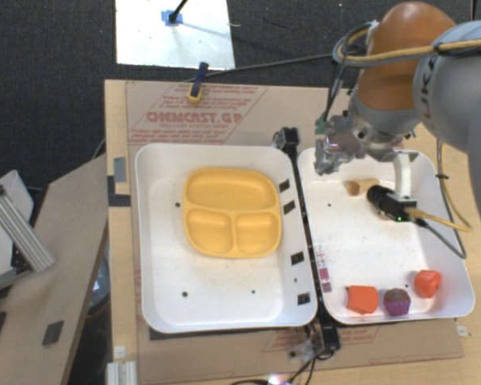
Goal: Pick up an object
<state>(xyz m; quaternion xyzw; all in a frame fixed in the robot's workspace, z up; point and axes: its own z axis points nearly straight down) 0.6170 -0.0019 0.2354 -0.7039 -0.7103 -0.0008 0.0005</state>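
Yellow three-compartment tray (230,212) sits alone in the left bin (156,295). Right bin (345,239) holds four items: tan piece (352,187), orange block (362,298), purple cupcake (397,301), red-orange fruit (427,281). Gripper (327,159) hovers at the far-left corner.

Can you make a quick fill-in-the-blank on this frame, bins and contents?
The yellow divided plate lies in the ____ bin as the camera sees it.
The plate has ____ compartments.
The purple object sits between two ____ objects along the right bin's near edge.
The gripper hangs over the ____ bin.

Missing: left; three; orange; right
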